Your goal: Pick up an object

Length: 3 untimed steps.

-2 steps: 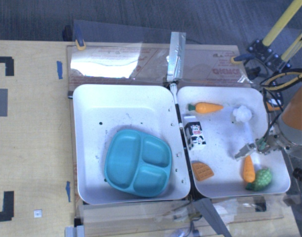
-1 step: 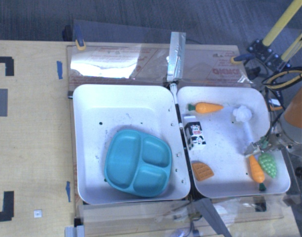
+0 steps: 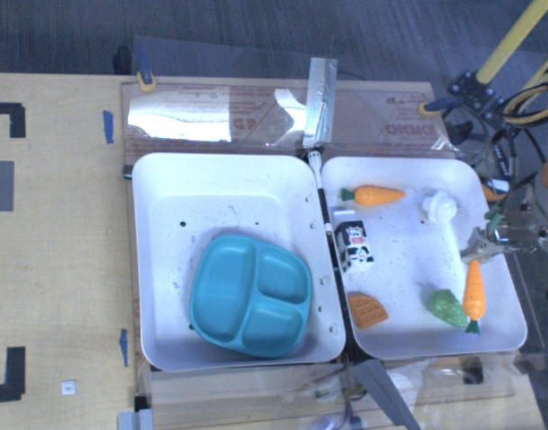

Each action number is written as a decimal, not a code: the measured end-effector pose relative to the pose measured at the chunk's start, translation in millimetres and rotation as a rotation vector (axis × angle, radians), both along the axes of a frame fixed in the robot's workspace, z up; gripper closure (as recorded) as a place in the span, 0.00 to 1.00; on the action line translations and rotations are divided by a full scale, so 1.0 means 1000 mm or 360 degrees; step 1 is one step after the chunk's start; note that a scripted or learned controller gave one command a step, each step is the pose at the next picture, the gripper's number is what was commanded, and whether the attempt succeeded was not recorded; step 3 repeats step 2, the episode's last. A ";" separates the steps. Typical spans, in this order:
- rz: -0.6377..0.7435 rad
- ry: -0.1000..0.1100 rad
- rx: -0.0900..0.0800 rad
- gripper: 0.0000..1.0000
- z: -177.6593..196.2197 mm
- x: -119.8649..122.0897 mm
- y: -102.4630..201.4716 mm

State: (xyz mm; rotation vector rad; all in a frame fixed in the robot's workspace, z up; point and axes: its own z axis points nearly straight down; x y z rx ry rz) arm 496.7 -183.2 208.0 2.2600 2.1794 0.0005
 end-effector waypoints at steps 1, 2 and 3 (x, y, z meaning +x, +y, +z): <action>-0.0145 0.0000 0.0004 1.00 0.063 0.035 0.095; 0.0155 0.0010 0.0003 1.00 0.062 -0.005 0.084; 0.0155 0.0010 0.0003 1.00 0.062 -0.005 0.084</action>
